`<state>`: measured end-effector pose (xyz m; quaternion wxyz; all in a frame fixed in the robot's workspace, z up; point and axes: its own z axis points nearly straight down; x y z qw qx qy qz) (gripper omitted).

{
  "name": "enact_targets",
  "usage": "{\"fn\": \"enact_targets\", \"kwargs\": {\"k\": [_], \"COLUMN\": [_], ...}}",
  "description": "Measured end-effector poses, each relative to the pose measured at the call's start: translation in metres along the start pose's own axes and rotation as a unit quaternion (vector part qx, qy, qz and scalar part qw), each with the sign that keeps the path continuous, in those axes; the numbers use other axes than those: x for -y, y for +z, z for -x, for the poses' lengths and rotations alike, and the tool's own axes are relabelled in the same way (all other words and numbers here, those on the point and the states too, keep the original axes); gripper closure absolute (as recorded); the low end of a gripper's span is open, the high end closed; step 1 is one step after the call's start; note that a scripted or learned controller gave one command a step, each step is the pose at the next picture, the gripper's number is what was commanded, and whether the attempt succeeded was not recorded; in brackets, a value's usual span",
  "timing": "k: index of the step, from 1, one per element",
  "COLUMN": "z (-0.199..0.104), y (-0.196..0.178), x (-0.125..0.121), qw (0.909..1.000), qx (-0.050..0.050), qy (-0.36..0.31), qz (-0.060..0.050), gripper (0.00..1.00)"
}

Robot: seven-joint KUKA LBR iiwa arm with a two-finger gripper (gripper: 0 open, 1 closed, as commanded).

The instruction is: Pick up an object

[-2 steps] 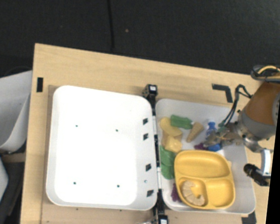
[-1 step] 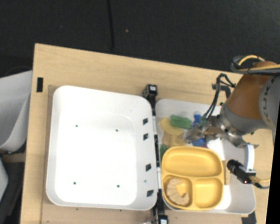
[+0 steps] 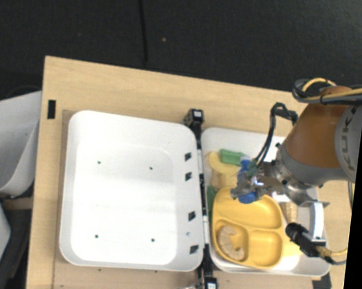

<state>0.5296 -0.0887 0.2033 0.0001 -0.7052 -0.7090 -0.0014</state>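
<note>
The arm [image 3: 319, 138] is covering the far right part of the right bin [image 3: 234, 139], hiding whatever is lying beneath it. Beside the yellow tray [image 3: 255, 231], the gripper [image 3: 249, 185] is blurring into blue clutter, its fingers unreadable.

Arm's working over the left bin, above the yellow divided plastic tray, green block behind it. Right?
Wrong bin. The camera view shows the arm's gripper over the right white bin, above the yellow divided plastic tray, with the green block behind it. The left white bin sits apart from the arm.
</note>
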Motion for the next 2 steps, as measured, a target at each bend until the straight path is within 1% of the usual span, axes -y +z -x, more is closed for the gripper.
{"fn": "enact_targets", "kwargs": {"k": [1, 2], "z": [-0.077, -0.094], "y": [-0.024, -0.115], "x": [0.005, 0.034], "qw": [1.0, 1.0], "qx": [0.0, 0.0], "qy": [-0.002, 0.0], "qz": [0.001, 0.004], "gripper": [1.0, 1.0]}}
